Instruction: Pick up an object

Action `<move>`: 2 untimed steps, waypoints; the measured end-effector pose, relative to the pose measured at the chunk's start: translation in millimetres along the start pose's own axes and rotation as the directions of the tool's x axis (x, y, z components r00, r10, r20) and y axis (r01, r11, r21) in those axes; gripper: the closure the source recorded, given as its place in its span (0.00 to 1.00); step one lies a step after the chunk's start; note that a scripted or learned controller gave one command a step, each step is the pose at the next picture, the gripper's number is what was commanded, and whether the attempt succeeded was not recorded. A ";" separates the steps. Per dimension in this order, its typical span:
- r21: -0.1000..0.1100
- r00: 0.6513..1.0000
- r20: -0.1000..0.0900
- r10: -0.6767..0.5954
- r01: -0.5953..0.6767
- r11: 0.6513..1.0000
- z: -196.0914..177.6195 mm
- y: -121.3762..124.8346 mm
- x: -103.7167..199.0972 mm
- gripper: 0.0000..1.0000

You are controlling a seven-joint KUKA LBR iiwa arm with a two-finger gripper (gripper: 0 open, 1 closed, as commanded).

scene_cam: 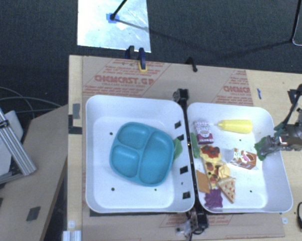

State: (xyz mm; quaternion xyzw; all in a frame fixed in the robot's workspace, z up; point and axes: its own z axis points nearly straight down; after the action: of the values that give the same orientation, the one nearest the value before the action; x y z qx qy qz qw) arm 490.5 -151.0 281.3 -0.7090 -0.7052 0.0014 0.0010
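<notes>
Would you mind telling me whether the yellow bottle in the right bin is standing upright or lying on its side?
Lying on its side. The yellow bottle stretches lengthwise across the right bin floor, its narrow tip pointing toward the left bin.

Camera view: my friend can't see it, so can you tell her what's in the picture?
Two white bins sit side by side on a bench. The left bin holds a blue divided plate; the right bin holds toy food, including a yellow bottle, pizza slices and something purple. The robot's gripper is at the right bin's right edge.
</notes>
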 end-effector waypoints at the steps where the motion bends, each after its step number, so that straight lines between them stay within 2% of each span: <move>1: 0.000 1.000 -0.005 -0.019 0.019 1.000 56.8 6.1 98.9 1.00; 2: -0.015 1.000 -0.004 -0.019 0.019 1.000 -35.5 -3.3 163.5 1.00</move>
State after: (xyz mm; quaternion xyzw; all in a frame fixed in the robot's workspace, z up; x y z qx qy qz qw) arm 488.1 12.6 316.7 -0.7024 -0.7118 -0.0052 -0.0027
